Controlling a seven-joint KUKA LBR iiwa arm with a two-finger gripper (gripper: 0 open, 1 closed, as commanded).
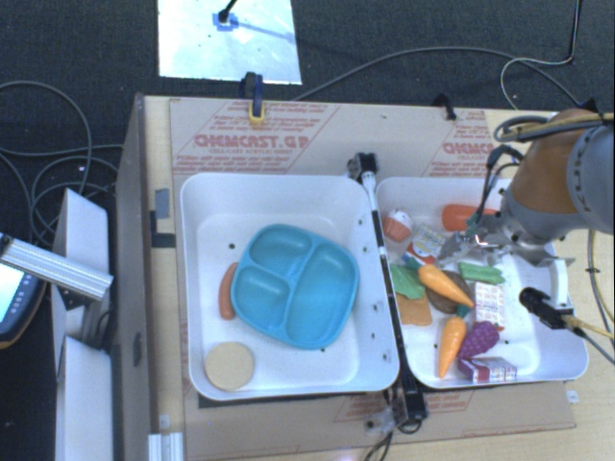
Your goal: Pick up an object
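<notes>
The end effector (473, 241) sits low in the crowded right bin (567, 358) — whether it's open I can't tell — and could nudge the carrot (444, 283) aside, gripping nothing.

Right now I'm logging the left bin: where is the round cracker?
The round cracker lies in the left bin's front-left corner, just below the sausage and the blue plate.

Hidden and cut-off parts around the right bin

The arm (567, 176) is cut by the right edge, and its pincer (468, 243) is too blurred to read. The brown item (444, 302) lies half under an orange carrot (444, 282) (kind unclear). The carton (490, 369) has unreadable print.
</notes>
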